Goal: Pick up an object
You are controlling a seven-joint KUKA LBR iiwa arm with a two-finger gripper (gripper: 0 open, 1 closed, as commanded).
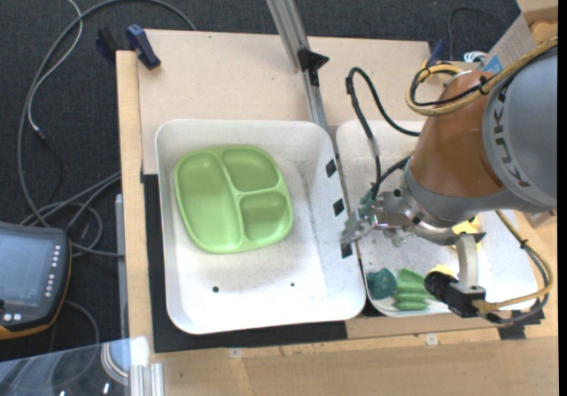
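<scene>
The objects (400,289) in reach of the task are a few small green pieces, one darker teal and the others brighter green, lying close together in the near corner of the right bin (354,144), just beside the wall that this bin shares with the left bin (168,208). The left bin holds a light green plate (233,199) with three compartments, one long one and two smaller ones; the plate lies flat in the far half of that bin, well apart from the shared wall, and nothing sits in its compartments. A few dark specks mark the left bin's bare floor nearer the camera than the plate. The arm (483,151) comes in from the right and bends down over the right bin, its grey body and orange band covering most of that bin's floor. Its wrist points toward the shared wall, and the gripper (354,230) hangs right at that wall, farther from the camera than the green pieces and near them without touching them. Whether the gripper is wide or narrow cannot be told from this angle, and nothing can be seen held in it. Black cables loop from the wrist up along the shared wall.
</scene>
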